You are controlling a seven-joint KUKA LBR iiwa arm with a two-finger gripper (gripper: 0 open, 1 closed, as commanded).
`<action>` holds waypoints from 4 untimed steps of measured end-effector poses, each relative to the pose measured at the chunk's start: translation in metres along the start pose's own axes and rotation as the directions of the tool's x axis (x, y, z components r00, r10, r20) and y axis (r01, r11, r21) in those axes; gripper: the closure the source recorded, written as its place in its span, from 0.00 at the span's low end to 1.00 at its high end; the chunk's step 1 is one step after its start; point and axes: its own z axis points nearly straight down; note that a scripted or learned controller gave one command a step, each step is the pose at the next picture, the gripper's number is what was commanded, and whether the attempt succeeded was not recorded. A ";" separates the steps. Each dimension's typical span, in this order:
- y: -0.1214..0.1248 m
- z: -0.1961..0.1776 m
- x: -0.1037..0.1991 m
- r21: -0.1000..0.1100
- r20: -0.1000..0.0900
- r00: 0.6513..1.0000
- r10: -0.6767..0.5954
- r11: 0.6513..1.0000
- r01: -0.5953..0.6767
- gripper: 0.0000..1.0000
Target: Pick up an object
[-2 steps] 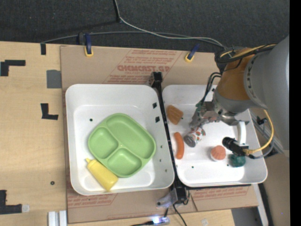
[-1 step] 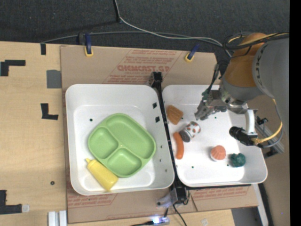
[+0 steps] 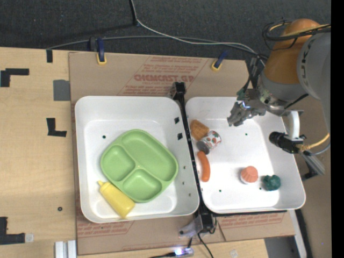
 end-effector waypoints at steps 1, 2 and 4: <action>0.001 -0.043 0.000 0.000 0.000 1.000 0.000 1.000 0.000 1.00; 0.007 -0.034 0.060 0.006 -0.002 1.000 -0.004 1.000 0.004 1.00; 0.011 -0.019 0.174 0.005 -0.001 1.000 -0.005 1.000 0.005 1.00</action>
